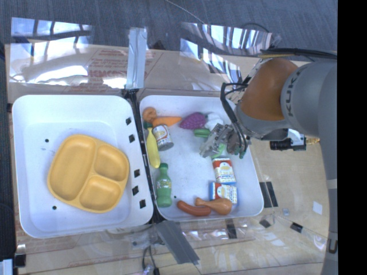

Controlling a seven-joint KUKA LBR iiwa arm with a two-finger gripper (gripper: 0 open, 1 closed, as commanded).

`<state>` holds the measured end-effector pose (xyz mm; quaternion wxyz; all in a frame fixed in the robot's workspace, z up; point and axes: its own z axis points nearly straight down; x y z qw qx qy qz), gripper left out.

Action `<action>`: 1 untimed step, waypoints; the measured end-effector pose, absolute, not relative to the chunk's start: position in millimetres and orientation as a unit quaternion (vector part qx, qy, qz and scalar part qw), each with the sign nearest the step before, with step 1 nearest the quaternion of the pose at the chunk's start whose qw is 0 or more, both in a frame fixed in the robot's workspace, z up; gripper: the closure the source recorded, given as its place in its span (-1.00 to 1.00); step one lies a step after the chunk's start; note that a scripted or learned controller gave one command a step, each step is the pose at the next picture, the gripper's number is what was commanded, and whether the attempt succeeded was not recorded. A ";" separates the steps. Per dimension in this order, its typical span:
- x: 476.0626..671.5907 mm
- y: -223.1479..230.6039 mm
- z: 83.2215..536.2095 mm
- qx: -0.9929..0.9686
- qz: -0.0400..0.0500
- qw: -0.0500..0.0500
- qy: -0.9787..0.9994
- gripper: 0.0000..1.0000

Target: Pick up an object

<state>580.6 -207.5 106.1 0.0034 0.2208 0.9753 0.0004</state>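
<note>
Two shallow white bins sit side by side on my bench. The left bin holds one thing — a yellow divided tray with three compartments, lying a little toward the near-left of the floor.

The right bin holds everything else. Along its left wall, from far to near: a small orange piece, a carrot pointing right, a small can with a red label, a yellow corn cob lying lengthwise beside the can, and a green bottle. At the far side, right of the carrot, lies a bunch of purple grapes, then a green vegetable. Toward the right wall stands a carton with a red and white label, and just near of it a blue and white box. Along the near wall lie a sausage and a brown chicken drumstick, touching each other.

My gripper is down inside the right bin, between the green vegetable and the carton — whether it is parted or closed I cannot tell, and I see nothing clearly held in it.
</note>
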 end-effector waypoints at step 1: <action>599.2 -136.9 246.6 0.268 0.001 0.007 0.963 1.00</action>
